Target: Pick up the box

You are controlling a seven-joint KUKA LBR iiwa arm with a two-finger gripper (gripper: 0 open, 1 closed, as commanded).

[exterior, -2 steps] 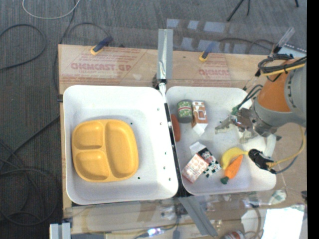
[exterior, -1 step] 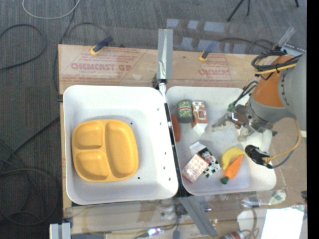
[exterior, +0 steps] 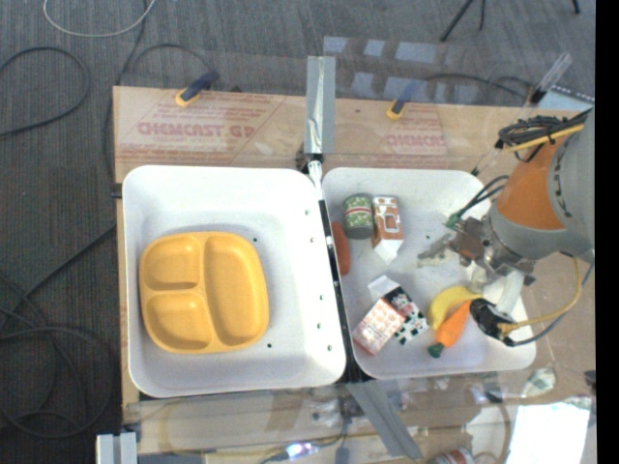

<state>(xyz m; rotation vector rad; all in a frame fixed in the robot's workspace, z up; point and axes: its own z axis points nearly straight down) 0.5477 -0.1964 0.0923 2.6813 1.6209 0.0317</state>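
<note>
Grey rounded arm (exterior: 578, 187) at the right of the frame, with a broad orange band (exterior: 530, 193) above the wrist. Below the band, a grey metal wrist (exterior: 484, 242) with dark angular fittings. Yellow and black cables (exterior: 538, 131) across the top of the arm; another yellow cable (exterior: 555, 312) looping underneath at lower right.

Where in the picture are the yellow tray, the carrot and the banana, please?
Yellow tray (exterior: 204, 290): camera view, on its middle divider.
Carrot (exterior: 450, 329): camera view, on its orange body.
Banana (exterior: 447, 304): camera view, on its yellow curve.
</note>
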